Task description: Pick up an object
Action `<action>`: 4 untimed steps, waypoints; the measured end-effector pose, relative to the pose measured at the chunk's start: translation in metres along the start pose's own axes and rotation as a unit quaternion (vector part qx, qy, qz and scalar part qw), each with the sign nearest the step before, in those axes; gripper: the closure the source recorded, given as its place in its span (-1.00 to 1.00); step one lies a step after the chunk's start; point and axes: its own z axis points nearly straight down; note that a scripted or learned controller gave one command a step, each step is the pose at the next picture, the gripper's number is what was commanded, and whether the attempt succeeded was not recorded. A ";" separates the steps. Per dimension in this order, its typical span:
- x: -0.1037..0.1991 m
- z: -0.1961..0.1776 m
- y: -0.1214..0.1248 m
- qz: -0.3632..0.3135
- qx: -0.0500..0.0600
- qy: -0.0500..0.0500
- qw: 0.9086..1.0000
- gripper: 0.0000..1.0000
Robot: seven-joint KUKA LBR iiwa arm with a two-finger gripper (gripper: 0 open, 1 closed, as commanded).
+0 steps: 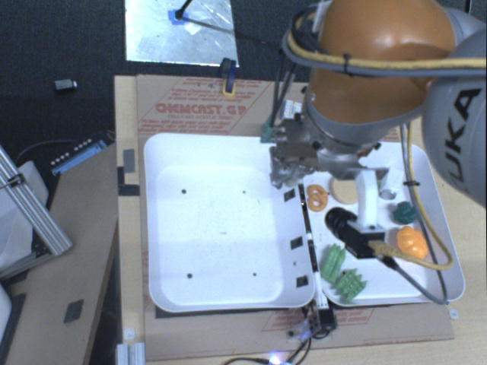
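My gripper (284,175) hangs low over the left edge of the right bin (440,204), close to the divider between the two bins. Just to its right lies a brown pretzel-shaped piece (316,198), beside a tan round disc (344,191). Further right are a teal-green object (404,213) and an orange object (412,242). Two green ridged pieces (332,261) (351,284) lie near the bin's front edge. Nothing shows under the gripper. The arm's large body hides the back part of the right bin.
The left white bin (163,204) lies beside the right one, both on a cardboard sheet (198,109). A shiny metal plate (179,21) lies behind the bins. Aluminium rails (30,211) stand at the far left.
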 end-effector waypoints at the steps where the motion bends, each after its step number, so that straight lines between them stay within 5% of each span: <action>1: 0.007 -0.012 0.004 0.000 0.000 0.000 1.000 1.00; 2: -0.035 0.009 0.000 0.003 0.000 -0.001 1.000 1.00; 4: -0.018 -0.032 0.000 0.000 -0.001 0.000 1.000 1.00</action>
